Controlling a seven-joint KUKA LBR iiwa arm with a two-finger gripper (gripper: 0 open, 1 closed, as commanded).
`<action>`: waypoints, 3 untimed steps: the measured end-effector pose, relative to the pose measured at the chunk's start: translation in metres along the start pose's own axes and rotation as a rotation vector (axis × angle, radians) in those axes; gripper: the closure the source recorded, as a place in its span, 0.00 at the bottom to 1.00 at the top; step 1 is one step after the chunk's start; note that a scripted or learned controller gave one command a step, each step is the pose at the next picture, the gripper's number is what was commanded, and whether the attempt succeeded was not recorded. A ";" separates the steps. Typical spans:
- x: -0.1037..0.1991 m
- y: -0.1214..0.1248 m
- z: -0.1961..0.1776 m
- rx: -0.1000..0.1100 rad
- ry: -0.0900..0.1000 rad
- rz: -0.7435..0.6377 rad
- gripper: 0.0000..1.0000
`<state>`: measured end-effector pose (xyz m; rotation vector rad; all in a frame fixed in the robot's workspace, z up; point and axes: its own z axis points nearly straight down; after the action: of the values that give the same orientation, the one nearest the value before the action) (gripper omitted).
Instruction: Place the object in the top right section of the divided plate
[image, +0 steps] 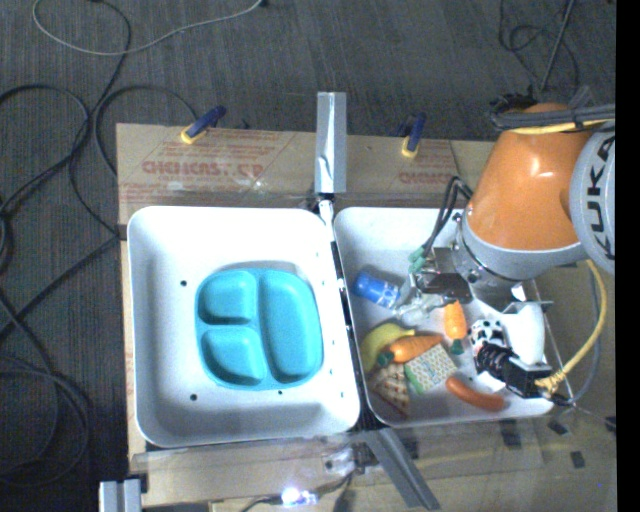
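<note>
**Gripper** (437, 283): low over the right bin (380, 225), just view-right of the bottle (375, 290). Its opening cannot be told, nor whether it holds anything.

**Bottle**: blue, lying flat.

**Small carrot** (455, 320): view-right of and below the bottle.

**Large carrot** (415, 348): below the bottle, lying crosswise and touching the banana (376, 340).

**Banana**: yellow, directly below the bottle.

**Green-edged square** (430, 368): further below the bottle, under the large carrot.

**Waffle** (392, 387): farthest below the bottle.

**Sausage** (478, 393): well view-right of and below the bottle.

**Object to place**: which of these cannot be told. All lie in the right bin.

**Plate** (260, 325): blue, divided, in the left bin (160, 250), well view-left of the bottle.
</note>
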<state>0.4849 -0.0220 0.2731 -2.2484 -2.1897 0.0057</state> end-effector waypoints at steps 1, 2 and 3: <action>-0.081 0.002 -0.115 -0.003 -0.003 0.230 1.00; -0.169 0.004 -0.160 -0.003 -0.003 0.260 1.00; -0.195 0.005 -0.159 0.000 -0.003 0.667 1.00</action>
<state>0.4850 -0.2165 0.4322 -2.8440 -1.3352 0.0102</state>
